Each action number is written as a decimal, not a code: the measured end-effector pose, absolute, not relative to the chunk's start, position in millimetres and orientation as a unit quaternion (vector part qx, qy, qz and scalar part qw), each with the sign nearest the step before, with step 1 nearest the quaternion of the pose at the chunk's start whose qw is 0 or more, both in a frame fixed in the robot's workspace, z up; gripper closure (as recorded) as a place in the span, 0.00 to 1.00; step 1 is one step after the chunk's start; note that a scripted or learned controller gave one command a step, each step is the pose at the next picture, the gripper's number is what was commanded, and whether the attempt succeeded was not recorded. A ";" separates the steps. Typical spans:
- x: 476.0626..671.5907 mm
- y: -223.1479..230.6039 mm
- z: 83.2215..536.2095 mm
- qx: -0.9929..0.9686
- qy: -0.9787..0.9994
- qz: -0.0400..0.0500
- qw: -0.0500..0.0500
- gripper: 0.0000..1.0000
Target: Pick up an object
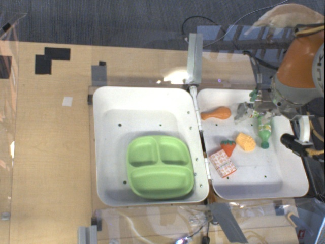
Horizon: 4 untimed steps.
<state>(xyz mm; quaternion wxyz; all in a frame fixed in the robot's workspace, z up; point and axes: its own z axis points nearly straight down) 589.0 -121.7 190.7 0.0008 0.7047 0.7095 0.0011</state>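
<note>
Red-and-white packet [223, 163]: nearest the camera, in the right bin [292, 184], well to the claw's left and nearer the viewer; lies flat, untouched.
Green tray [160, 166]: in the left bin [109, 136], far to the claw's left across the divider; three compartments, nothing visible in them.
Red piece [230, 146]: just beyond the packet, touching or nearly touching the yellow lump; below-left of the claw.
Yellow lump [246, 142]: near the claw, a little toward the viewer and to its left; resting on the bin floor.
Green bottle [264, 132]: closest candidate, directly beneath or just beside the claw; seems to lie on the bin floor, though contact with the fingers cannot be made out.
Claw [256, 111]: low over the back part of the right bin, under the orange-banded wrist [299, 65]; spread of the fingers cannot be told from this slant.
Orange drumstick shape [216, 114]: left of the claw, level with it, apart.
Progress: reach looks done, grasp unconfirmed; nothing seen lifted. Left to do, by judgement: close on one item, probably the bottle, and raise it clear.
</note>
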 end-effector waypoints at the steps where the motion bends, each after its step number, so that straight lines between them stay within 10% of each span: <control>1: 532.4 -135.2 90.1 0.698 0.716 0.004 0.005 0.00; 2: 492.2 -139.3 90.5 0.704 0.710 0.005 0.007 0.00; 3: 495.1 -137.3 102.0 0.703 0.711 0.008 0.009 1.00; 4: 563.1 -59.0 185.3 0.658 0.753 0.002 0.002 1.00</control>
